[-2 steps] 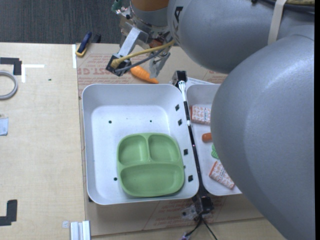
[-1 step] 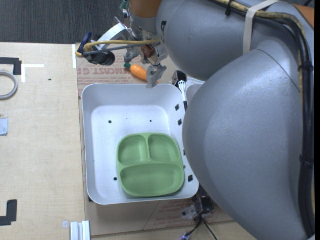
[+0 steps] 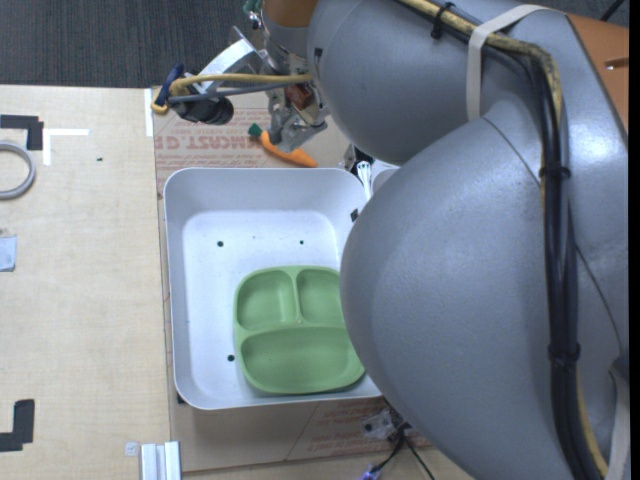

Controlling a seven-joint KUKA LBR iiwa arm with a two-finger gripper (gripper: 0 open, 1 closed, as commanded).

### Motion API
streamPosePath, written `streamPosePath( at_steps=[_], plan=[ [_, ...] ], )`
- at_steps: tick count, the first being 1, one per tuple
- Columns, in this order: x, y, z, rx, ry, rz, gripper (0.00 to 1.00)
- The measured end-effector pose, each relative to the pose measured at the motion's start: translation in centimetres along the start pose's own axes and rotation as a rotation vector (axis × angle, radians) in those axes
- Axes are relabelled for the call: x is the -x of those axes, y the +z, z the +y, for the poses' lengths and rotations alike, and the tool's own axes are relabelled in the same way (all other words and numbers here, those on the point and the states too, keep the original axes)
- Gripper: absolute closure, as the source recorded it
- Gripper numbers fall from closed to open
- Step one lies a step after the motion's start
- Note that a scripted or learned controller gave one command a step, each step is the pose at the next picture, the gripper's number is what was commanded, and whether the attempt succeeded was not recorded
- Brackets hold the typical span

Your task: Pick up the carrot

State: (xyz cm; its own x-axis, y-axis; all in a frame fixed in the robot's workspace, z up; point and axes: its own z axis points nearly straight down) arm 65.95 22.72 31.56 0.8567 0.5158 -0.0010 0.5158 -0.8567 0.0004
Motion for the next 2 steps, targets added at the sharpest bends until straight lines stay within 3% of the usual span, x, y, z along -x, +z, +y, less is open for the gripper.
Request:
streamPosePath(
  at_steps=[1,2],
  plan=[
    [9.3,1.0,1.8,0.0,0.152,-0.001,1.0],
    [4.9,4.2,6.3,0.0,0.158,0.0,1.0]
  ],
)
